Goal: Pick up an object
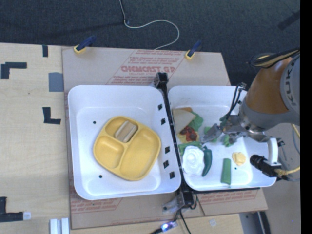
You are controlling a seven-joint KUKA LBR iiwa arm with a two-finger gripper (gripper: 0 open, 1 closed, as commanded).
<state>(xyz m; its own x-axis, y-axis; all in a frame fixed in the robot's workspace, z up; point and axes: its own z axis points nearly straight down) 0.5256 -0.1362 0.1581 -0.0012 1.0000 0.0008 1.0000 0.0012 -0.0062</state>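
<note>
My gripper [217, 132] hangs low over the middle of the right bin [214, 92], coming in from the right. Just below and beside it lies a small green leafy piece [228, 140]; whether the two touch is unclear. To its left sit a tan sandwich slice [184, 115], a green lettuce piece [197, 121] and a red item [188, 132]. Nearer the front lie a white lump [193, 160], a dark green pepper [207, 161], a light green stick [225, 171] and a small yellow piece [239, 158].
The left bin [83, 130] holds a yellow divided plate [141, 155] with a tan bread-like piece [126, 129] in its back compartment. A black divider [169, 130] runs between the bins. The orange-banded arm [268, 89] covers the right bin's right side.
</note>
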